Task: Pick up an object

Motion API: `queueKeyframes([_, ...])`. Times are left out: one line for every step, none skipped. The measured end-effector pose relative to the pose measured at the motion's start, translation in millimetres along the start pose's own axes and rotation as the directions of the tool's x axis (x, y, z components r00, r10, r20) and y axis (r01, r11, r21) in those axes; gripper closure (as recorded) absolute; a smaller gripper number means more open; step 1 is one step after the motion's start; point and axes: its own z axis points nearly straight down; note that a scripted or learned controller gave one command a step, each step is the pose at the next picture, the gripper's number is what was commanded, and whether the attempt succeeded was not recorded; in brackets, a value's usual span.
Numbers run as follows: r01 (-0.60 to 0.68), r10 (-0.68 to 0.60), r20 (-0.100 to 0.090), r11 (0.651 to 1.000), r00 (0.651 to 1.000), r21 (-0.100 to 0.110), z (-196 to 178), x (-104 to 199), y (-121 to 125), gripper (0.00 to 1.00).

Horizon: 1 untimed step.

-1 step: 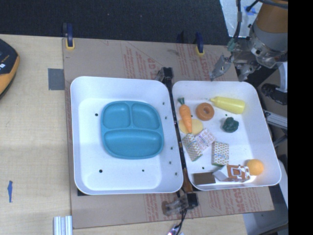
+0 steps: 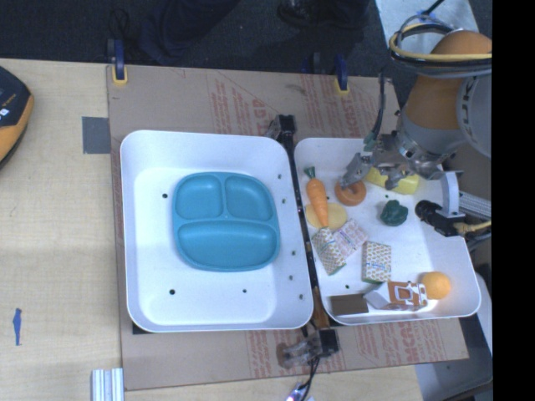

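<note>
My gripper [image 2: 378, 174] hangs over the back of the right bin [image 2: 456, 261], open, with its grey fingers spread. A yellow block [image 2: 399, 182] lies under and between the fingers, and an orange ring-shaped toy [image 2: 351, 194] sits by the left finger. I cannot tell whether either finger touches them. Nothing is lifted. Also in this bin are a carrot [image 2: 317, 195], a pale yellow piece [image 2: 328, 216], a dark green toy [image 2: 394, 214], two patterned packets [image 2: 338, 245] [image 2: 377, 261], an orange ball [image 2: 435, 286], a small carton [image 2: 401, 296] and a brown block [image 2: 349, 305].
The left bin [image 2: 150, 282] holds a blue divided plate [image 2: 226, 221]. A raised rim with black clips separates the two bins. The bins rest on a cardboard sheet [image 2: 209, 98] on the wooden bench. An orange and black device [image 2: 10, 107] lies at the far left.
</note>
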Motion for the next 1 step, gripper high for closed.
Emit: queueKeyframes([0.002,-0.002,0.006,1.000,1.000,-0.015,53.9,25.1,1.0,0.00])
